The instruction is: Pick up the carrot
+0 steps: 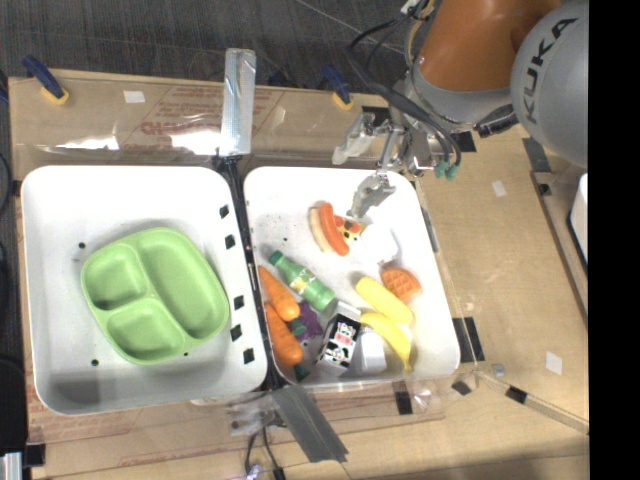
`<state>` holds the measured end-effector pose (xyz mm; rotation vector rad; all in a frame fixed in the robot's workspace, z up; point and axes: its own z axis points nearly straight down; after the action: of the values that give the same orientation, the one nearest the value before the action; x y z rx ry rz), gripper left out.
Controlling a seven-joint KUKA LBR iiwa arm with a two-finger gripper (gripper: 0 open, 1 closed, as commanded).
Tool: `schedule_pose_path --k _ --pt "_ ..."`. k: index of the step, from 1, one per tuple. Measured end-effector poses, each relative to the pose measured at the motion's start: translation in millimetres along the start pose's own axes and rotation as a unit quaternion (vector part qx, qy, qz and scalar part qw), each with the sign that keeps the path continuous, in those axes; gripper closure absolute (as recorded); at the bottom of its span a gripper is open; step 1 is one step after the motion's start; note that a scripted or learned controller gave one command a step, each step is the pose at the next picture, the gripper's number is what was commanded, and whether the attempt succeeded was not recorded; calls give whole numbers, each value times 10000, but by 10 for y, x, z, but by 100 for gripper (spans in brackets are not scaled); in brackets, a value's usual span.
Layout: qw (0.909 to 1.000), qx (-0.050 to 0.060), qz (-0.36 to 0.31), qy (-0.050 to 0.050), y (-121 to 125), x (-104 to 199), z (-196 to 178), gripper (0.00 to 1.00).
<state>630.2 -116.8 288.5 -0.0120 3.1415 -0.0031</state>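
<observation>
Two orange carrots lie along the left wall of the right bin (425, 230): one carrot (278, 293) beside a green bottle (303, 281), the other carrot (284, 337) just in front of it. My gripper (366, 202) hangs over the back of the same bin, by the right end of a toy hot dog (328, 228). It is well behind and to the right of both carrots. I see nothing held in it.
Around the carrots lie the green bottle, a purple item (311, 320), a black-and-white carton (342, 340), two bananas (385, 313) and an orange-red fruit (401, 283). The left bin (60, 198) holds a green divided plate (155, 293).
</observation>
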Motion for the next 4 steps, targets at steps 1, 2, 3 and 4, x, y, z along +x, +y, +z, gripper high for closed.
schedule_pose_path --k 1,2,3,4 --pt "9994 -26 -351 65 -152 209 1758 0" --pt "9810 -6 1941 -13 -606 -274 1845 0" --pt "9820 -5 1891 -34 -578 -297 1724 100" --pt "9728 -23 2318 -31 487 -19 922 100"
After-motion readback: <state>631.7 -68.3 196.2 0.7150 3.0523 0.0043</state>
